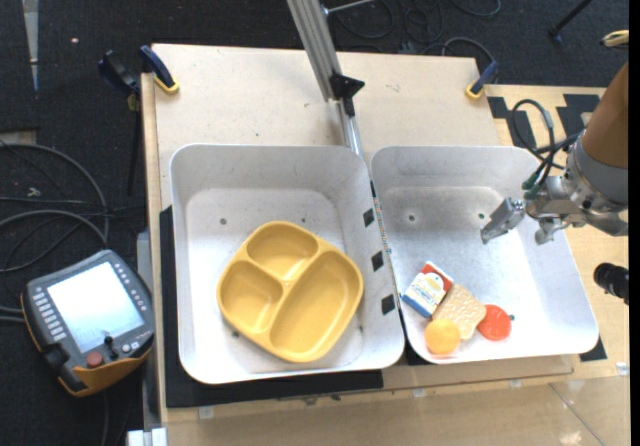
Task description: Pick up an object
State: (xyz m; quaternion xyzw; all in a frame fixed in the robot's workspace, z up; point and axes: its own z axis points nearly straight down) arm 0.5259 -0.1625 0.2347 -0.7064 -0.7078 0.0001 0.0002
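Hand (520, 220) hangs open and empty over right white plastic bin (440, 184), staged for descent; targets cluster at near edge: small printed carton (428, 292), tan cracker (460, 306), orange ball (443, 336), red piece (494, 324)

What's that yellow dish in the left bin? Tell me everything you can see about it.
The yellow dish is a divided plate with rounded corners, apparently smooth plastic. Raised ridges split it into three sections: two smaller ones at the back and one large one in front. It lies flat, right side up and slightly turned, on the floor of the left bin, toward the front. All three sections hold nothing.
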